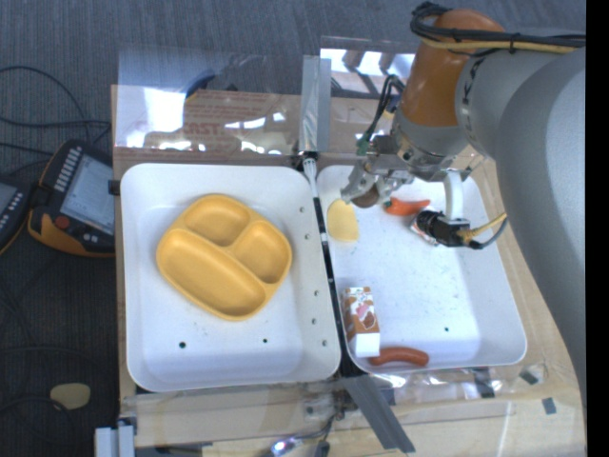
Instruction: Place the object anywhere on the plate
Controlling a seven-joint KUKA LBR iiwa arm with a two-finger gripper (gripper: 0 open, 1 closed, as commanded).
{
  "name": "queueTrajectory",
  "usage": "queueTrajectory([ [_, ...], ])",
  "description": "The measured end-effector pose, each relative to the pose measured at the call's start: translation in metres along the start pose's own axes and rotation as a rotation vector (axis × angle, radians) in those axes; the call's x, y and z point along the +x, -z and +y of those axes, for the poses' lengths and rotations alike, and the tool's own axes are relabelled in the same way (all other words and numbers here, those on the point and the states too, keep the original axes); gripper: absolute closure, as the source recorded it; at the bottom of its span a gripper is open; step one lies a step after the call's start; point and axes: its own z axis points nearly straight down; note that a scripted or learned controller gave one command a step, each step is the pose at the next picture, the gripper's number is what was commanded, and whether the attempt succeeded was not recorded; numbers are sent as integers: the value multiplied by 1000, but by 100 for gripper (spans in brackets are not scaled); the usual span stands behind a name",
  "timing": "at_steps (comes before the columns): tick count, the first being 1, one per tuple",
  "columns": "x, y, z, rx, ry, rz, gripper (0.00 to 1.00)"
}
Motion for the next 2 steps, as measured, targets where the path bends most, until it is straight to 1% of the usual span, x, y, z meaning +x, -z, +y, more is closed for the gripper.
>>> queueTrajectory([
  [1, 59, 0, -45, 1, 0, 4, 100],
  [2, 131, -1, -124, 3, 1, 6, 100],
])
